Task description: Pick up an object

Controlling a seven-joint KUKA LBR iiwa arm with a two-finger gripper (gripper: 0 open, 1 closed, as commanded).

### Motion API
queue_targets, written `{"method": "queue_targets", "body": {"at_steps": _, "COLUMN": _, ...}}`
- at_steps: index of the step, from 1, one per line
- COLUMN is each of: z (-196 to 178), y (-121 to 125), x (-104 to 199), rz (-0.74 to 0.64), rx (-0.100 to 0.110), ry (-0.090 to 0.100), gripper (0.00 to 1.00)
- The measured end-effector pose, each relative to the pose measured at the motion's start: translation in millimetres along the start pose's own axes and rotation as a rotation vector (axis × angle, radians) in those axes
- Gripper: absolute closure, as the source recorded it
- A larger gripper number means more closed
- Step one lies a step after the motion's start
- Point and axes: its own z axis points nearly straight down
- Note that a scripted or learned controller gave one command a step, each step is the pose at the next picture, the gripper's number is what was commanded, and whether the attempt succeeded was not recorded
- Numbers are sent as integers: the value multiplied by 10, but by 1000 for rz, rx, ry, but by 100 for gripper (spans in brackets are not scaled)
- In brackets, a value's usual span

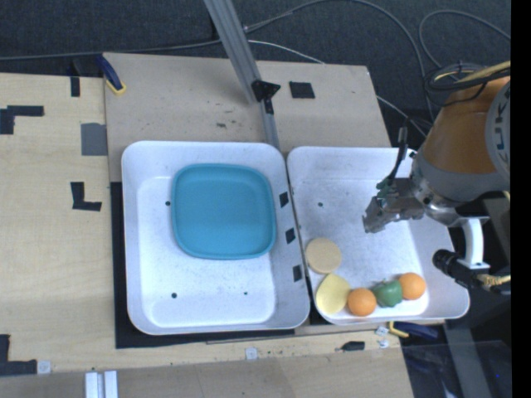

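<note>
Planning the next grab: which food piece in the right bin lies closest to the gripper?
The pale round disc, lying apart, up and left of the row along the bin's lower edge, nearest the gripper.

At about three o'clock, the arm (469, 143) bears dark letters, perhaps "UK", cut off by the frame edge.

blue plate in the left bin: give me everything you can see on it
The blue plate is a rounded-square dish in plain turquoise, plastic by its look, with a slightly raised rim and a flat centre. It lies flat and upright on the floor of the left bin, toward the bin's far side. Nothing rests on it. The gripper hangs apart, over the right bin.
</note>
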Motion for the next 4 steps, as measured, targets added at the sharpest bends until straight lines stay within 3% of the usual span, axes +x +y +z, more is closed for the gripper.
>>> {"method": "queue_targets", "body": {"at_steps": 1, "z": 92, "y": 86, "x": 516, "rz": 0, "rx": 2, "ry": 0, "gripper": 100}}
{"method": "queue_targets", "body": {"at_steps": 3, "z": -145, "y": 319, "x": 1528, "rz": 0, "rx": 0, "ry": 0, "gripper": 100}}
{"method": "queue_targets", "body": {"at_steps": 4, "z": -13, "y": 375, "x": 2052, "rz": 1, "rx": 2, "ry": -1, "gripper": 100}}
